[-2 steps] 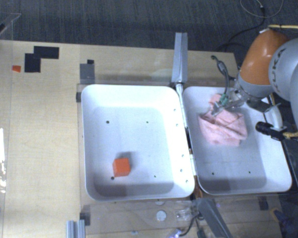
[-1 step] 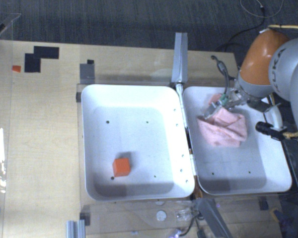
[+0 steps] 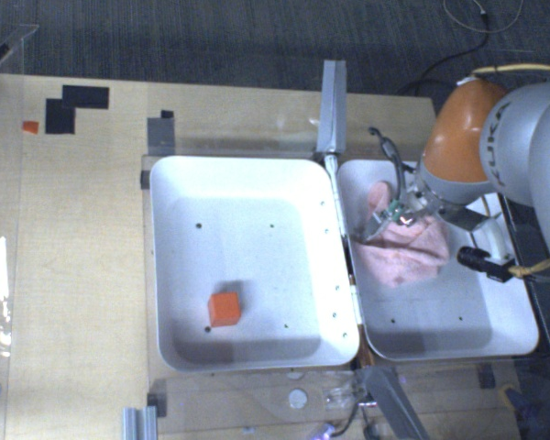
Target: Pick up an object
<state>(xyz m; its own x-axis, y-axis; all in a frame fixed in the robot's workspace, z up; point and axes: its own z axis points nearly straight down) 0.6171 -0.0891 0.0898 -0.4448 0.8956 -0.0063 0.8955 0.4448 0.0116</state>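
A crumpled pink cloth [image 3: 405, 246] lies in the right bin [image 3: 440, 333], near its upper left part. The gripper [image 3: 396, 216] is down on the cloth's upper edge, under the orange band of the arm [image 3: 458, 145]. Part of the cloth bunches up at the gripper's left side. A small orange cube [image 3: 225, 309] rests in the left bin [image 3: 247, 191], toward its lower left.
A grey metal post [image 3: 331, 108] stands behind the gap between the bins. Black markers [image 3: 71, 105] and a small orange tag [image 3: 30, 127] lie on the wooden bench at the far left. Cables [image 3: 495, 264] trail across the right bin's right side.
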